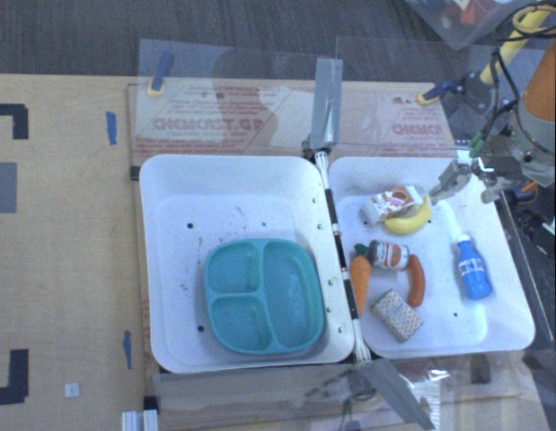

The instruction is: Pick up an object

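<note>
Two white bins on a wooden bench, arm over the right bin [507, 326].

From above, the gripper [453, 182] hangs at the bin's far right, fingers open, holding nothing. Just to its left lies the banana [409, 222], long axis left-right, touching a small packet [392, 202]; a blue bottle [472, 268] is nearer the camera.

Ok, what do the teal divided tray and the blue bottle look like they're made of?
The teal divided tray looks like moulded plastic: one even colour, rounded compartment walls, a soft sheen. The blue bottle also looks like plastic, glossy with a white cap and label; it is too small to say more.
</note>
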Robot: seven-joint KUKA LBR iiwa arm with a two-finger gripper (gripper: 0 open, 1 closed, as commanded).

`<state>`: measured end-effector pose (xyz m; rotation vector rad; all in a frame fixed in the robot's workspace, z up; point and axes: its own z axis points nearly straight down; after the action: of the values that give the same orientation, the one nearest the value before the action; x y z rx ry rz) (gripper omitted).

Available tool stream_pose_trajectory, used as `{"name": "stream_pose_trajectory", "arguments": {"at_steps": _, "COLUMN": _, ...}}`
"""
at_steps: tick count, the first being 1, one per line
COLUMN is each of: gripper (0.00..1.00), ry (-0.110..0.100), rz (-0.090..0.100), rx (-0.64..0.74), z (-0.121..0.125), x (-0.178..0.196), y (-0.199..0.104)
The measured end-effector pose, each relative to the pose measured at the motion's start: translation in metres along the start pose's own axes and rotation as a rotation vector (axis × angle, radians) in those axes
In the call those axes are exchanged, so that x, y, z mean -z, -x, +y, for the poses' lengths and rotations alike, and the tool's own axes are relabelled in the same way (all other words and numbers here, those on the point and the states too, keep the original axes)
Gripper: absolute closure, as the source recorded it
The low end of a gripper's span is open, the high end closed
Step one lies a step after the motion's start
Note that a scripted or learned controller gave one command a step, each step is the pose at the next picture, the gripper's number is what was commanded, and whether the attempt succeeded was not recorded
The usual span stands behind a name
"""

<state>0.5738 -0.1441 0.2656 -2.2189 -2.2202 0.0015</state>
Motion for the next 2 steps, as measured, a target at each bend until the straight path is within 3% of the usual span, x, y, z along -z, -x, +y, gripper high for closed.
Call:
{"name": "stream_pose_trajectory", "arguments": {"at_steps": 1, "gripper": 0.00, "ry": 0.000, "rz": 0.000, "rx": -0.207, "z": -0.060, "x": -0.087, "y": 0.068}}
{"name": "stream_pose_trajectory", "arguments": {"at_steps": 2, "gripper": 0.00, "ry": -0.001, "rz": 0.011, "rx": -0.479, "z": -0.067, "x": -0.168, "y": 0.061}}
